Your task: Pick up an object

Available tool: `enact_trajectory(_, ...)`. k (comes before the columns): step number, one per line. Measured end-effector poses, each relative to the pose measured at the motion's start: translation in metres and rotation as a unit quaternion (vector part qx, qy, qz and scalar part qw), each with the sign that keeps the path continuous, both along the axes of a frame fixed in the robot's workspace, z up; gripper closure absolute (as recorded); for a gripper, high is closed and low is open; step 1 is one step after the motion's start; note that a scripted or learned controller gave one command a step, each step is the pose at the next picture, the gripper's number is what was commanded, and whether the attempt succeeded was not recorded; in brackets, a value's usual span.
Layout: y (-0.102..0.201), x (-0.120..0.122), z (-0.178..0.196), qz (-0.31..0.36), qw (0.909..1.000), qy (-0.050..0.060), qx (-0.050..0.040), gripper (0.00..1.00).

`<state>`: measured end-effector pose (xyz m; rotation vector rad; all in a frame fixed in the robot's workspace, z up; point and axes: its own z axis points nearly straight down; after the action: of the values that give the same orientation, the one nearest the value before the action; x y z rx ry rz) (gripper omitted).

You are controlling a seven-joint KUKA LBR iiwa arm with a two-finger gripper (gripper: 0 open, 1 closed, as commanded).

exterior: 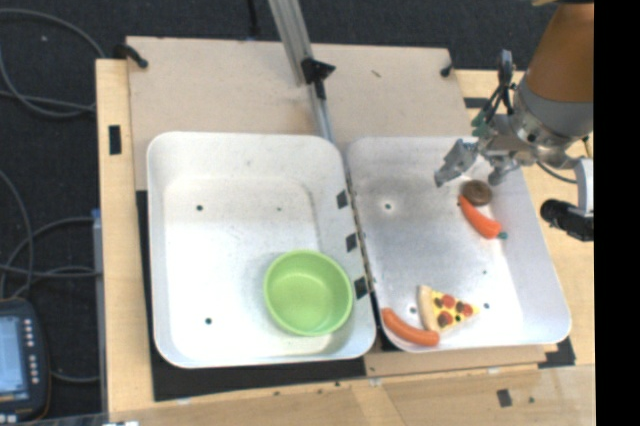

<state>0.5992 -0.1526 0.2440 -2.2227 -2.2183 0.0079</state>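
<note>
Two white bins (250,154), fingers (452,166) spread open above carrot (481,217), nothing held

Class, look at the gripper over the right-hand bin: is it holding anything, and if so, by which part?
Nothing is held. The gripper hangs open above the right bin, with the carrot lying on the bin floor just below it.

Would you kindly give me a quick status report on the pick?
Gripper open above right bin, holding nothing. Carrot just below it, brown piece at its top end. Pizza slice and sausage well clear.
</note>
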Motion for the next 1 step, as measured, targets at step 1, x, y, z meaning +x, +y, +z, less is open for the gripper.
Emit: enact_trajectory(1, 0.0016, -0.0028, -0.0431, 0.0, 1.0, 0.0, 0.0001, 0.0)
